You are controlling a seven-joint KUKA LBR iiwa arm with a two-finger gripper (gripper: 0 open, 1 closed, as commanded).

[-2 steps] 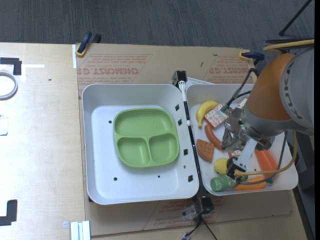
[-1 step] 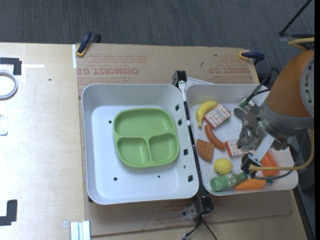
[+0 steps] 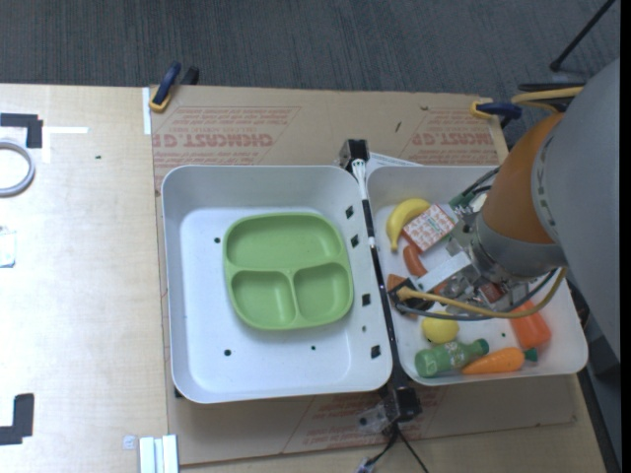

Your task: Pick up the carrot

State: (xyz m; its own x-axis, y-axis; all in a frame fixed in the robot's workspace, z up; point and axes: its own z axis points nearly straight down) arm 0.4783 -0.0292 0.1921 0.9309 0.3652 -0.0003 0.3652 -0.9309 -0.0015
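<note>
Camera view — cardboard lettering mirrored, unreadable

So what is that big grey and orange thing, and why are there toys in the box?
That big grey and orange thing is a robot arm. It reaches in from the right, and the picture is taken by one camera looking down from above the bench.

On the bench sit two shallow white bins. The left bin holds a green plate with three compartments. The right bin holds toy food: a yellow banana, a small yellow lemon, a green bottle, and the orange carrot lying near the front edge.

The arm's hand, called a gripper, is down among the toys. Its job is to pick up the carrot. Right now the carrot lies in the bin, apart from the gripper, so it has not been picked up.
</note>
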